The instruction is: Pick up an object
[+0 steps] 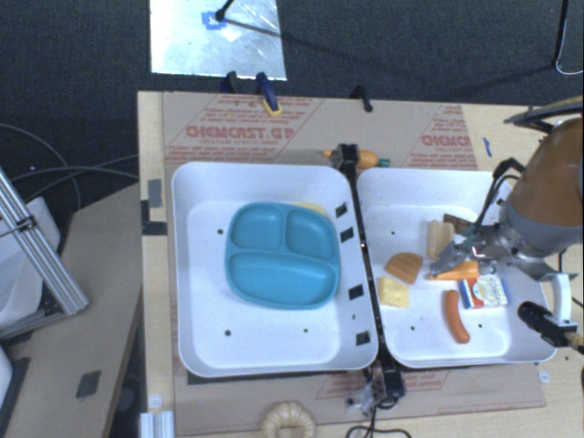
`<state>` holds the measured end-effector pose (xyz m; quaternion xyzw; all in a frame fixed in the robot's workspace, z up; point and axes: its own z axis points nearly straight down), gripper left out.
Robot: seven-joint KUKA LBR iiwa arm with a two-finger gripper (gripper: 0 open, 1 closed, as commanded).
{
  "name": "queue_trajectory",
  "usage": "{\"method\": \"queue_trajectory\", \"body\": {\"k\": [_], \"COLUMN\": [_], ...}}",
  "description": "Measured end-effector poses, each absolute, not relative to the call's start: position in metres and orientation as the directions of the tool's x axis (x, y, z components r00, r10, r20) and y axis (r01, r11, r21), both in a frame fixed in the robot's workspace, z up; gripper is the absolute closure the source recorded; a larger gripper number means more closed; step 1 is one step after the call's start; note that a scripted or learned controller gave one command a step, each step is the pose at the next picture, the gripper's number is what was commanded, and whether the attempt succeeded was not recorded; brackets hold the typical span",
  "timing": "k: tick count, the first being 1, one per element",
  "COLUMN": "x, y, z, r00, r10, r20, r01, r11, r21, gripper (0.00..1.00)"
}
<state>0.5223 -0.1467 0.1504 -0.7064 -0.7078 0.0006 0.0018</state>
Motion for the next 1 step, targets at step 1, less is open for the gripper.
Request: {"method": "queue_trajectory", "body": {"k": [1], "x": [0.5150], "y": [-0.1424], "z": [0.1048], "r00": [-0.001], "r10": [1.000], "r20": [0.002], "r01": [1.000], "r11": [0.001], "r21": [-0.004], "gripper": [0.00]}}
